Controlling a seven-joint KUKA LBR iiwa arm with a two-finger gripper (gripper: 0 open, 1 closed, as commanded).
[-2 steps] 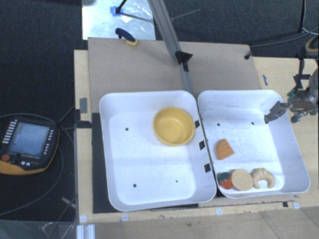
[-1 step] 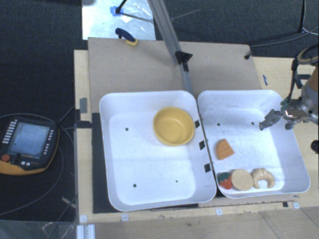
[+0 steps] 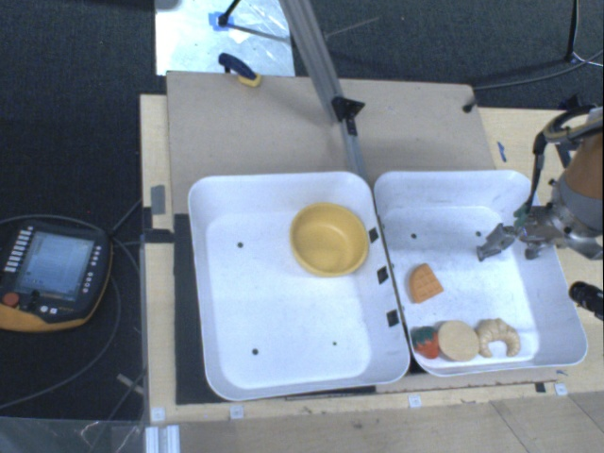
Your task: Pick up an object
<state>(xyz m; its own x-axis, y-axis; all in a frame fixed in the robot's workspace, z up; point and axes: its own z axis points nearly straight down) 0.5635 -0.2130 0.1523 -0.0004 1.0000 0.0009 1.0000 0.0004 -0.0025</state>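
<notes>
A: Starting at the bottom edge of the frame. Right bin (image 3: pixel 557 343), bottom wall: three things in a row — a red and green piece (image 3: pixel 426 341), a round cracker (image 3: pixel 459 341), a small croissant (image 3: pixel 498 337). The first two touch; the croissant sits just beside the cracker.

B: And the orange wedge (image 3: pixel 425 283)?

A: A step up the frame from that row, near the bin's left wall, on its own. Its point faces the top of the frame.

B: Gripper?

A: The gripper (image 3: pixel 510 240) is higher still, right of centre in that bin, reaching in from the right edge. Fingers look parted and nothing sits between them (the tips are small and dark, so how wide is a rough call).

B: So which way to the nearest target?

A: The wedge lies to the lower left of the gripper, apart from it; I judge it the nearest. The row is straight down-frame, farther.

B: Left bin (image 3: pixel 222 281)?

A: A yellow bowl (image 3: pixel 328 239) in its upper right part, well apart from the gripper.
</notes>
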